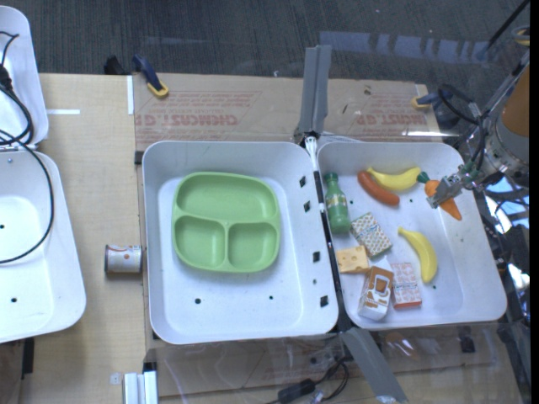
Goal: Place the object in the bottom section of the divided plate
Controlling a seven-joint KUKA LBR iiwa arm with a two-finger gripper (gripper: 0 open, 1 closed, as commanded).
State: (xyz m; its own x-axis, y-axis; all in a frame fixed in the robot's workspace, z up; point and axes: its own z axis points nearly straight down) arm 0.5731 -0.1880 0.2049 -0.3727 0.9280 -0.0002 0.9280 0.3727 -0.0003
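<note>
A green divided plate [226, 221] lies in the left bin [160, 293], with one wide section at the back and two smaller ones at the front. My gripper [461, 179] hangs at the right bin's far right, just over an orange carrot [446, 200] with a green top. It looks to be touching the carrot's upper end, but the hold is too small to make out. Nothing lies on the plate.
The right bin [484, 297] also holds a green bottle [337, 204], a red sausage [378, 188], two bananas [396, 178] [422, 252], a cracker pack [371, 233], a cheese wedge [353, 260] and two small cartons [376, 293]. A small can [124, 259] lies left of the bins.
</note>
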